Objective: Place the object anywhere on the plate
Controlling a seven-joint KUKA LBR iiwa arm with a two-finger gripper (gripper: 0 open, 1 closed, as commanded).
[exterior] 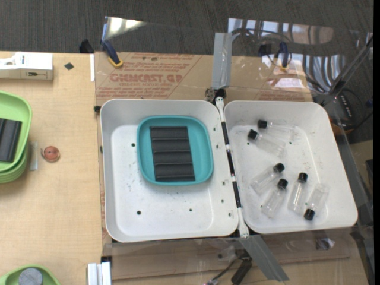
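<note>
Six clear black-capped vials lie loose in the right bin, the side the pincer reaches from, none yet on the teal plate lying flat in the farther left bin, and the pincer's opening I cannot tell.

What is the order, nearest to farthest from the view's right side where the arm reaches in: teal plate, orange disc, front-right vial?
1. Vial: front right of the right bin.
2. Teal plate: in the left bin.
3. Orange disc: on the bench, far left.
</note>
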